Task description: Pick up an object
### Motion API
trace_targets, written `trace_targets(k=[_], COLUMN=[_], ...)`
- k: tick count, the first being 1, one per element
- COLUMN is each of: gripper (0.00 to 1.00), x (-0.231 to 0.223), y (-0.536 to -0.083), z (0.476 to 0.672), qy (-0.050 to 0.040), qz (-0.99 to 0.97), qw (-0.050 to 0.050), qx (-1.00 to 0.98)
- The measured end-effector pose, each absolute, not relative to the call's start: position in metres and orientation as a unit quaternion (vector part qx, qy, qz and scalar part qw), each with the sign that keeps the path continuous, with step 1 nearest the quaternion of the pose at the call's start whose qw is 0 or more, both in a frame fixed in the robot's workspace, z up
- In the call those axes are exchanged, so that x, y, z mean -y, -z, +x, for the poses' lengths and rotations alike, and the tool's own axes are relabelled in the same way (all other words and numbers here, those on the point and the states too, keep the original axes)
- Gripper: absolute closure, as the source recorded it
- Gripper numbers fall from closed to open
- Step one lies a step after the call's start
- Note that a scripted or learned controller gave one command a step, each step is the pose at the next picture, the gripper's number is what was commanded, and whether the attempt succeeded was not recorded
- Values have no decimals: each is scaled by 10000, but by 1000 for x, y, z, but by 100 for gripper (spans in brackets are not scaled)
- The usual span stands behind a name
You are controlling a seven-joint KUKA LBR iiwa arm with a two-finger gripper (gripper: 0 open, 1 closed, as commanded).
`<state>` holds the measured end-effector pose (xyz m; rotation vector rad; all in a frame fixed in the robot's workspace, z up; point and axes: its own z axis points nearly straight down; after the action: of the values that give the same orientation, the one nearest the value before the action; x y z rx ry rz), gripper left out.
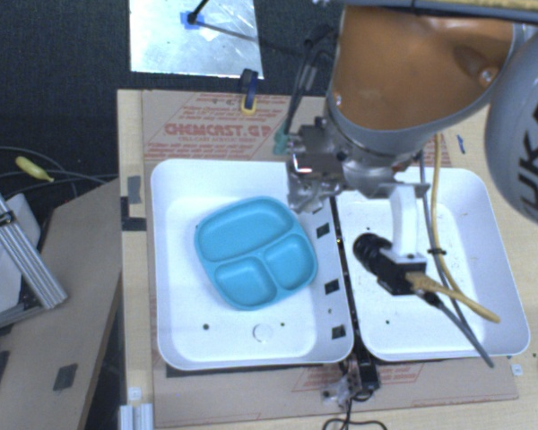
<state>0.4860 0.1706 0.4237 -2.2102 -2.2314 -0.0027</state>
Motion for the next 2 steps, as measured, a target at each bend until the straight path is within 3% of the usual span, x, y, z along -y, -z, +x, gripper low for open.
trace_targets(k=[1,2], gripper=[100,100], x=[-113,-181], y=[-464,-423], z=[505,485], qy=[23,-1], qz=[-7081,-7036], qw=[-16,12], qx=[7061,7106])
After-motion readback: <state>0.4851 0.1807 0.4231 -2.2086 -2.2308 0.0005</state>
